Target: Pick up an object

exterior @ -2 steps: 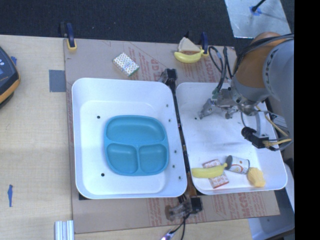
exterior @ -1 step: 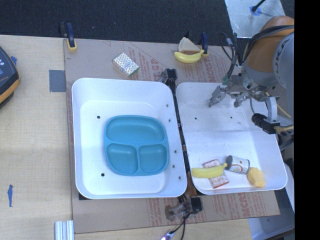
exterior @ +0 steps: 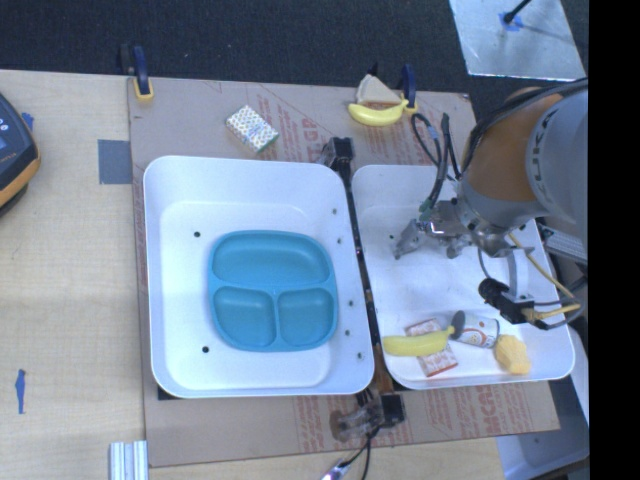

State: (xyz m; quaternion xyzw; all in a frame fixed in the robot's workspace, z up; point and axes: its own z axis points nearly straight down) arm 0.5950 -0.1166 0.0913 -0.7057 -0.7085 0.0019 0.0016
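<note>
The arm (exterior: 520,168) comes in from the right side of the view, grey with a wide orange band, and bends down over the right bin (exterior: 385,193). The jaws (exterior: 425,236) hang low over the upper part of this bin, above bare white floor. The metal parts there are small and partly hidden under the wrist, so it is not possible to tell if they are apart or together. Nothing can be seen between them.

The things to pick lie together along the near edge of the right bin, well apart from the jaws. A yellow banana (exterior: 417,344) lies on its side, and one end of it is just beside a small white and red packet (exterior: 434,358). To the right of the banana there is a small tube-like item (exterior: 478,334) with a dark end, and then a pale yellow block (exterior: 512,353) close to the right corner of the bin.

The left bin (exterior: 165,268) touches the right bin along its side. Inside it a blue plate (exterior: 271,289) with three compartments lies flat in the middle.

Both bins stand on a brown cardboard sheet (exterior: 190,118) on the wooden surface (exterior: 60,298). Behind the bins, on the cardboard, there are a second banana toy (exterior: 376,114) and a small patterned box (exterior: 252,128). A dark and orange device (exterior: 12,153) shows at the left edge of the view.
</note>
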